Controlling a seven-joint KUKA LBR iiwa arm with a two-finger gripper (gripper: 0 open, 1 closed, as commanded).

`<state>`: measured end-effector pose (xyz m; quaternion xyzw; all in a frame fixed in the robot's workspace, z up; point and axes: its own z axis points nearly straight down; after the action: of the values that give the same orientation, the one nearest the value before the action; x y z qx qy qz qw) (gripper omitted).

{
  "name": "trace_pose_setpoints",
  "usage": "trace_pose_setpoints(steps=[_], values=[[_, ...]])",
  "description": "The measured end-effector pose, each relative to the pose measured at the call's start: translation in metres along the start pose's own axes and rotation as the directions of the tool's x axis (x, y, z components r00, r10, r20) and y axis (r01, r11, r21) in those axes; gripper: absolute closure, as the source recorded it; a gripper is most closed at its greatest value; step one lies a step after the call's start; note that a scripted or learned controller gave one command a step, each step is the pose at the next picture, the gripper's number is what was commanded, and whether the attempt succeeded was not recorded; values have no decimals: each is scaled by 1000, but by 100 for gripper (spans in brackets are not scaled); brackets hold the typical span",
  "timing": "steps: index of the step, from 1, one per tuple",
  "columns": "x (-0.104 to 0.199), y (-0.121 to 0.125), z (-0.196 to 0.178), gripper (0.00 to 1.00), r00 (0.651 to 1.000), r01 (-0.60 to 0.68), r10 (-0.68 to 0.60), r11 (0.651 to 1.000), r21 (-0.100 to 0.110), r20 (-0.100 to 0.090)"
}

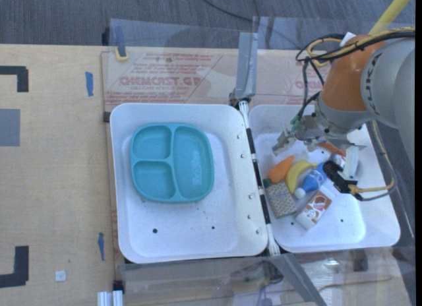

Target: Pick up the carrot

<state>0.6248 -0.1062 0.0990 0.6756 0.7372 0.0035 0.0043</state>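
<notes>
the gripper (pixel 295 134) hangs over the upper part of the right bin (pixel 379 229), reaching in from the right under the orange band (pixel 343 84) of the arm; whether it is spread or closed i cannot tell from this slant, and nothing is visibly caught in it. just below and slightly left of it lies the carrot (pixel 281 168), an orange wedge near the bin's left wall, its thick end touching a yellow banana (pixel 298 171). around these sit a blue bottle (pixel 311 181), a speckled sponge (pixel 281 199) and a small white carton (pixel 314 208), all packed in one cluster toward the bin's left half. by my reading the pick is not yet done: the carrot rests on the bin floor and the tool is above it, near but apart, so the descent, the grasp and the lift all remain. room is tight on the carrot's left, where the bin wall and the divider between the bins stand close, and on its right, where the banana presses in; the freer approach looks to be from above. the right bin's lower right floor is open, and the left bin (pixel 224 232) holds a teal divided plate (pixel 173 163) well apart from the work.
</notes>
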Motion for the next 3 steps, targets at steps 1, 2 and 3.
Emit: trace_pose_setpoints(steps=[1,2,3], values=[[12,-43,10,0,1000,30,-30,1000,5,-1],[10,-42,-1,100,1000,24,-24,1000,-2,0],[10,-42,-1,0,1000,25,-25,1000,-1,0]])
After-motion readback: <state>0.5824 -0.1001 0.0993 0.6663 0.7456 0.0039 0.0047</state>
